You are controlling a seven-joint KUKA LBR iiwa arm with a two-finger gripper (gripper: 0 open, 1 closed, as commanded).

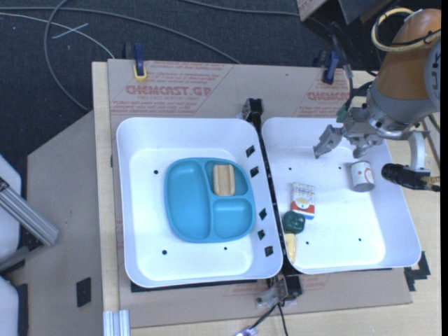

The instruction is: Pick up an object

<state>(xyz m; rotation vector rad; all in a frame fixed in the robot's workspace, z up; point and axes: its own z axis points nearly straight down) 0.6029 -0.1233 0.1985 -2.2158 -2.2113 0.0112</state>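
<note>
Two shallow white bins side by side on a brown board: left bin point(140, 187), right bin point(392, 236). In the left bin, a blue divided plate point(189, 208) carrying a tan block point(223, 180) in its upper right compartment. In the right bin, a small white cup point(362, 176) lying on its side toward the far right; nearer the divider, a small red and white carton point(302, 200), just below it a dark green lump point(293, 222), and below that a yellow piece point(290, 246) near the front left corner. Over the far part of the right bin, the gripper point(344, 140), fingers spread apart with nothing between them, up and left of the cup and apart from it. Above it, the grey and orange arm point(409, 54) reaching in from the right. Blue clamps point(138, 61) along the board's far edge.
</note>
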